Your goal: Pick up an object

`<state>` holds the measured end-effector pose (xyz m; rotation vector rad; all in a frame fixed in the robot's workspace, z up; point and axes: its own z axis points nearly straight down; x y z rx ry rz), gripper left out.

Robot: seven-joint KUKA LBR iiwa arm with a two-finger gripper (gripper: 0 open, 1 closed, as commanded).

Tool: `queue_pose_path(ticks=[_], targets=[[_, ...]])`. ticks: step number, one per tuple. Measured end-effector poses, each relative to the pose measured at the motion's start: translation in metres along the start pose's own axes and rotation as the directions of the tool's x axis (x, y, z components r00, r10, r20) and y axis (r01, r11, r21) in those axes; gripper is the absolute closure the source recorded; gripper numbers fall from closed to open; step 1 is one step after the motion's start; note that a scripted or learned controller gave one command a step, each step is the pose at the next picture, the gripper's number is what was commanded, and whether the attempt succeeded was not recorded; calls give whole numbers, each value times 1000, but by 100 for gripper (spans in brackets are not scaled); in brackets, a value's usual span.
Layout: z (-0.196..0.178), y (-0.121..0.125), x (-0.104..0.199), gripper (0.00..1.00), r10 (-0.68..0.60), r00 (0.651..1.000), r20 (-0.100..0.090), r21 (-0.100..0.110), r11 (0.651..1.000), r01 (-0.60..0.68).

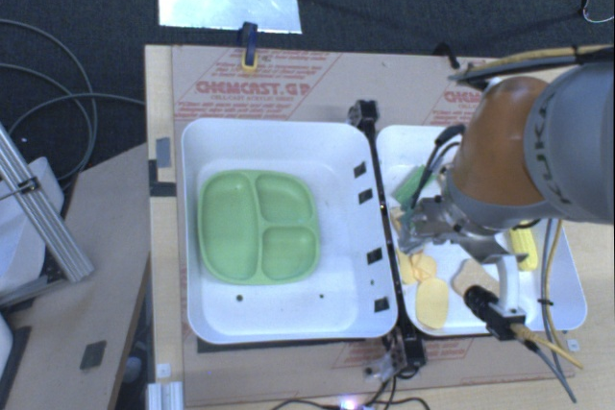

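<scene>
— Where is the arm?

— It reaches in from the right. Its orange band and grey wrist hang over the right bin and cover most of that bin's middle.

— And the jaws — open or closed?

— I can't tell. The bulk of the wrist covers them from this angle.

— What is there to pick up?

— Several small things, all in the right bin. A green piece peeks out at the wrist's left edge, near the wall shared with the other bin. Toward the front, a pale piece lies just beside a yellow oval. A tan piece lies to the right of those, partly under the arm. A yellow bar shows farther right, close under the wrist.

— And the left bin?

— It holds one thing — a green plate with three compartments. The plate lies flat toward the bin's left side, well apart from the arm.

— Anything else on the surface?

— It is a printed board under both bins. A blue and yellow clamp sits on its back edge, and black clips run along the wall between the bins.
</scene>
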<state>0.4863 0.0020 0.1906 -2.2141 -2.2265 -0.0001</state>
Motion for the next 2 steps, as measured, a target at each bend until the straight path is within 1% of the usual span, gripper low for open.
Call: queue_pose_path(ticks=[1,2], targets=[[-27,1,49,100,-3,1000,0,-5,1000,3],[8,14,45,100,4,1000,1,0,1000,-4]])
